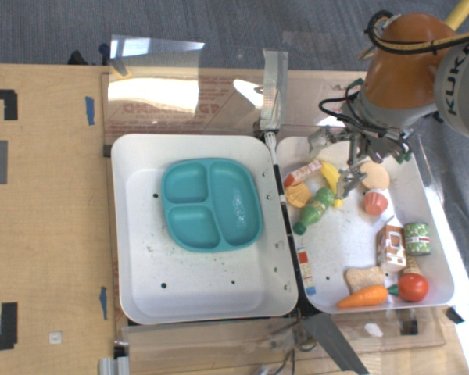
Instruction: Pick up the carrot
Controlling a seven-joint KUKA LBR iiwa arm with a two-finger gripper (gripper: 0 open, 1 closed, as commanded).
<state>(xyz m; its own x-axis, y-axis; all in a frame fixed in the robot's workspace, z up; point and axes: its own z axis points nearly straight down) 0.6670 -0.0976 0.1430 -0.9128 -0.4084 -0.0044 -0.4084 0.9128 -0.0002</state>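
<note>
The orange carrot (363, 296) lies flat near the front edge of the right bin (328, 256), just below a slice of bread (364, 276) and left of a red tomato (413, 287). My gripper (350, 176) hangs over the back of the same bin, well behind the carrot. Its fingers point down among the toy food, close to a yellow banana piece (329, 175) and a pale egg-like ball (375, 177). I see nothing held between the fingers.
The left bin (141, 272) holds a teal divided plate (212, 203). Around the gripper lie a green vegetable (313, 209), an orange-yellow piece (297, 196), a red-white stick (301, 173) and a red ball (375, 202). A small carton (391, 246) and a green can (417, 238) stand near the right wall.
</note>
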